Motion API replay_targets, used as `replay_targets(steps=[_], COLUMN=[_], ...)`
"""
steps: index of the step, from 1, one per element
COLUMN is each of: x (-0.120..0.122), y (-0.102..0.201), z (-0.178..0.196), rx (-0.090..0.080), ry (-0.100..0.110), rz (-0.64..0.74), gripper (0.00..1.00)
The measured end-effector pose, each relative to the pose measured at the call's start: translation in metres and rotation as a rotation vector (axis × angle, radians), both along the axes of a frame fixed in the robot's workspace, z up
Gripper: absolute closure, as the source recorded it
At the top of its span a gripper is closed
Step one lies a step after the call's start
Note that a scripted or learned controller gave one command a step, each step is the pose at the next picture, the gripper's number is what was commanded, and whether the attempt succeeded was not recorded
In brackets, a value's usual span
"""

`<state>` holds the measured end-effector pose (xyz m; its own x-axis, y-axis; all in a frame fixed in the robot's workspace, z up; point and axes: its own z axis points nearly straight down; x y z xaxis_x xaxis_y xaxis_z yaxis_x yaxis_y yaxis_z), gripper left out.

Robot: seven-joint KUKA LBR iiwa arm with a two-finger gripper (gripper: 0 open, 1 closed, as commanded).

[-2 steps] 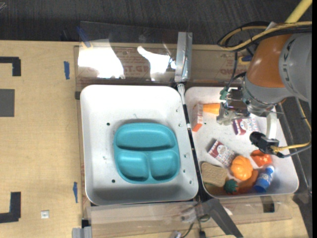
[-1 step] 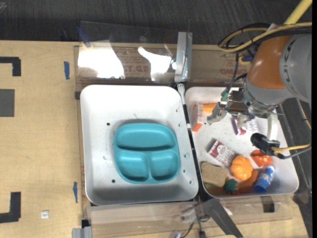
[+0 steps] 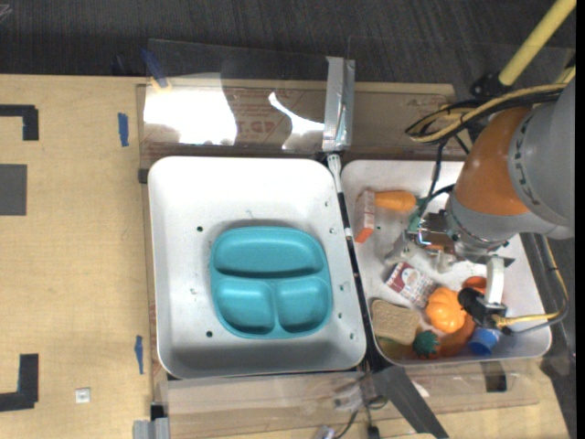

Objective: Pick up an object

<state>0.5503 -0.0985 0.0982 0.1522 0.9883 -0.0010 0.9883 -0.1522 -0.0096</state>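
My gripper (image 3: pixel 422 240) hangs low over the middle of the right bin (image 3: pixel 528 286), with the grey arm and its orange band (image 3: pixel 489 167) above it. Just left of it lie an orange carrot-shaped toy (image 3: pixel 396 200) and a small red and white box (image 3: pixel 366 210). A printed packet (image 3: pixel 409 283) lies directly in front of the gripper. An orange pumpkin-like toy (image 3: pixel 445 311), a brown bread slice (image 3: pixel 393 320), a green piece (image 3: pixel 425 342), a blue piece (image 3: pixel 483 340) and a red piece (image 3: pixel 473 286) crowd the bin's front edge. I see nothing held.
The left bin (image 3: pixel 174 199) holds a teal divided tray (image 3: pixel 270 279) in its middle. A clear plastic sheet (image 3: pixel 238 117) and a metal bracket (image 3: pixel 337 103) stand behind the bins. Yellow cables (image 3: pixel 448 117) loop near the arm at the back right.
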Motion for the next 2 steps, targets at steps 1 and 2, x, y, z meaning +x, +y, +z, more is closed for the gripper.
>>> replay_targets(steps=[1, 2], x=[0.11, 0.0], y=[-0.003, 0.001], z=[-0.013, -0.011], rx=[0.0, 0.0], ry=[0.021, -0.012], rz=[-0.026, -0.277], gripper=[0.0, 0.0])
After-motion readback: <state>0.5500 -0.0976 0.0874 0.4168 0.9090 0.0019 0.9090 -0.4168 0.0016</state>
